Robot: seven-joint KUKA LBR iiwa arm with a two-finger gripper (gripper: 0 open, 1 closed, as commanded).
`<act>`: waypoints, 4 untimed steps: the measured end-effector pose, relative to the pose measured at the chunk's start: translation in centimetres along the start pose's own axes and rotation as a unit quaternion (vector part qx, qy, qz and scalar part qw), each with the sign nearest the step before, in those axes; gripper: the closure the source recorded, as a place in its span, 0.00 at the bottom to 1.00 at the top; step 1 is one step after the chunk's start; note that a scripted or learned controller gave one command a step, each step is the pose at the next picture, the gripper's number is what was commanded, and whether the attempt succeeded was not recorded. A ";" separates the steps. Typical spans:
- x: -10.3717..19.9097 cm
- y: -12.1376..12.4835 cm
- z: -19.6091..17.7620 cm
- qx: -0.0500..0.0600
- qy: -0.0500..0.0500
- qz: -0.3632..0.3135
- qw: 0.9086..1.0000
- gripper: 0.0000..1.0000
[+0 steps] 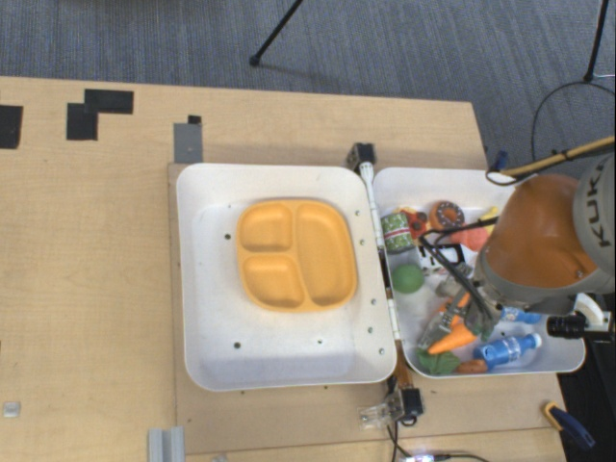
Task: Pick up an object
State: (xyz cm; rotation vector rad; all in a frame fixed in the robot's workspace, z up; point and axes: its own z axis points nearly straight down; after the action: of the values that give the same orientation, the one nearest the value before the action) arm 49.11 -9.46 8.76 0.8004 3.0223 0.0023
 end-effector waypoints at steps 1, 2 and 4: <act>-0.2 1.1 0.0 0.001 0.001 -0.062 0.998 0.00; -0.2 1.1 0.0 0.001 0.001 -0.062 0.998 0.00; -0.2 1.1 0.0 0.001 0.001 -0.062 0.998 0.00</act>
State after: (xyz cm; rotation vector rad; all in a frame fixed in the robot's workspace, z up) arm 49.86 -8.61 8.75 0.6132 3.0679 -0.0020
